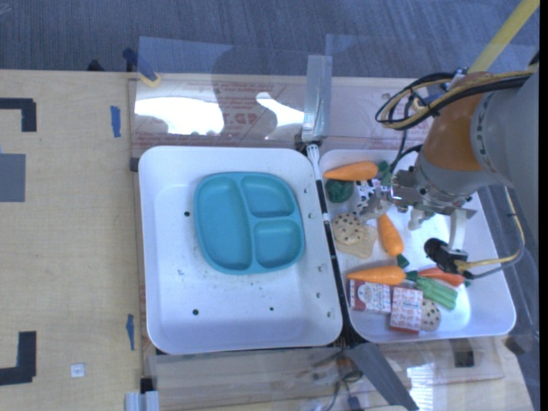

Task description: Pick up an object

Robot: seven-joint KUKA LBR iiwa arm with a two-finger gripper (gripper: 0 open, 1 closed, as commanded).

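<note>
Right bin: glossy plastic carrots, speckled cookie, flat red-and-white packets. Gripper low above the carrots at the bin's upper left; grasp state cannot be told. Left bin holds a smooth teal divided plate.

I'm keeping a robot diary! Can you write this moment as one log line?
arm: over right bin | end effector: above toy carrots | grasp: unclear | left bin: blue divided plate

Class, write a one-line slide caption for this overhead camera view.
KUKA arm's gripper poised over toy carrots in the right bin; a teal divided plate sits in the left bin.
</note>
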